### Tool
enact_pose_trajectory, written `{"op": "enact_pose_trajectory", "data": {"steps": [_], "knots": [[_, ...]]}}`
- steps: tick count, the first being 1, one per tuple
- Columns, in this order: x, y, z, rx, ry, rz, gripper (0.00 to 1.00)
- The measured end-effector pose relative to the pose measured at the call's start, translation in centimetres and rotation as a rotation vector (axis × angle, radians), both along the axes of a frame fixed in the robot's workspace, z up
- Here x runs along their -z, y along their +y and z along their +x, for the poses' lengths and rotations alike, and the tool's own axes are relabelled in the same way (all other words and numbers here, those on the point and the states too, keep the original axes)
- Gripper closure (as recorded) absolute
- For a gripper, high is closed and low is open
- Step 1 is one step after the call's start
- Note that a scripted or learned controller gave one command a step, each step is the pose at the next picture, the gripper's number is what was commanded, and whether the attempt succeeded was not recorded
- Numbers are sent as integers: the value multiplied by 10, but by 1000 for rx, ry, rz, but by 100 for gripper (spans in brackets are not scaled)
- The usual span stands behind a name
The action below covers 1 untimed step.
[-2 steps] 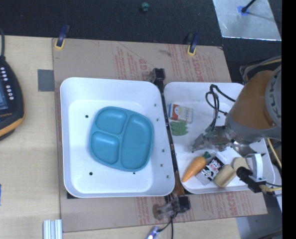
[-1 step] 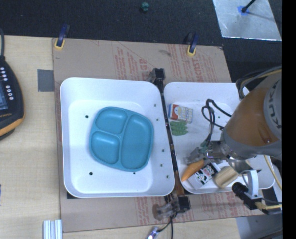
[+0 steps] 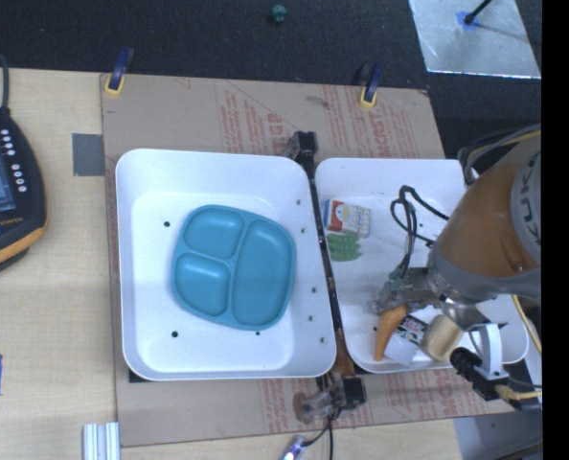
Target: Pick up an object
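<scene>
In the right bin (image 3: 428, 172) an orange carrot-shaped piece (image 3: 388, 332) lies near the front wall, with a small beige cylinder (image 3: 439, 336) just to its right. A red and white carton (image 3: 347, 218) and a green leafy piece (image 3: 344, 247) lie in the bin's left half. The arm's orange and grey wrist (image 3: 486, 233) hangs over the right side of this bin. My gripper (image 3: 398, 293) is low, just above the top end of the orange piece, and the wrist hides much of it.
The left bin (image 3: 141, 257) holds a blue divided plate (image 3: 235, 266). A black cable (image 3: 406, 214) loops from the wrist over the right bin. A teach pendant (image 3: 2, 195) lies on the bench at far left. Clamps (image 3: 366, 82) pin the cardboard at the back.
</scene>
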State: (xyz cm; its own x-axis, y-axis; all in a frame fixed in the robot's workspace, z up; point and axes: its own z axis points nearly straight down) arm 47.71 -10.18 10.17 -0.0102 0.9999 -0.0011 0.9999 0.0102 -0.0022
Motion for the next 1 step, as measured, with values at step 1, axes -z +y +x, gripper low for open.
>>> {"op": "enact_pose_trajectory", "data": {"steps": [1], "knots": [[-90, 46, 108, 6, -1, 2, 100]]}}
